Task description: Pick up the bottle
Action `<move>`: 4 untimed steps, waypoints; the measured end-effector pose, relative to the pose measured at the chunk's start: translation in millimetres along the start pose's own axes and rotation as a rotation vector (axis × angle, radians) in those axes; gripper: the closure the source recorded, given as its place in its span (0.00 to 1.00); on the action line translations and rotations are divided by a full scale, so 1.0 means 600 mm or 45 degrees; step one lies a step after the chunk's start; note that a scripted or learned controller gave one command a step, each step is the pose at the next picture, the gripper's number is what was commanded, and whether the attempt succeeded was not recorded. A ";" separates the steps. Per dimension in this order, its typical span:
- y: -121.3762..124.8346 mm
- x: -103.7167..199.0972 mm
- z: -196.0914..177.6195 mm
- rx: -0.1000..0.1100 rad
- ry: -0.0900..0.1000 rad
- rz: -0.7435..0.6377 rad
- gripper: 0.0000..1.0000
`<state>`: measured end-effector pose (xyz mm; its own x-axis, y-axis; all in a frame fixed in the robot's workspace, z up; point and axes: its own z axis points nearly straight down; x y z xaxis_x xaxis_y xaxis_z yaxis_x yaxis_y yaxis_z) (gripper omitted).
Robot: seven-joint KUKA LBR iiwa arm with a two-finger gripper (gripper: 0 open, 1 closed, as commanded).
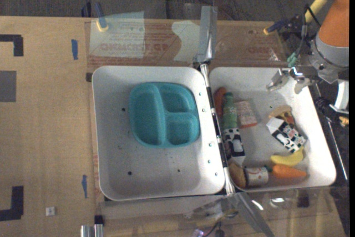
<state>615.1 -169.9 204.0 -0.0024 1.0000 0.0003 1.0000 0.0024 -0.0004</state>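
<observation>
Gripper (288, 77) hangs over the top right corner of the right bin (324, 175) — fingers pointing down and apart with nothing between them, as far as the slant view shows. Reads as a staging pose before a descent, not a grasp.

Bottle (229, 110) = the green one, lying flat in the right bin against the divider wall, just beside an orange-red item (220, 98) on its divider side, a small pink packet (244, 113) on the other. Well apart from the gripper, across the bin. Lying hard along the wall likely leaves little finger room on that side — my guess is a cross-body pinch needs care.

Counts, right bin: one bottle, one packet, one orange-red item, one black-and-white carton (234, 142) below the bottle, a second black-and-white box (288, 135) nearer the gripper, one banana (288, 158), one carrot (288, 172), one small can (256, 176). Left bin (111, 175) holds one teal divided plate (164, 114) — three compartments.
</observation>
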 end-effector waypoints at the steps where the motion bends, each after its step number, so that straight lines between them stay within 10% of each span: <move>1: -0.026 0.116 0.122 0.001 0.000 0.127 0.00; 2: 0.004 0.119 0.049 -0.002 -0.001 0.481 0.00; 4: -0.044 0.079 0.183 -0.023 0.000 0.445 0.00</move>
<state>588.4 -122.6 94.2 0.3401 0.9404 0.0035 0.9402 -0.3401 0.0175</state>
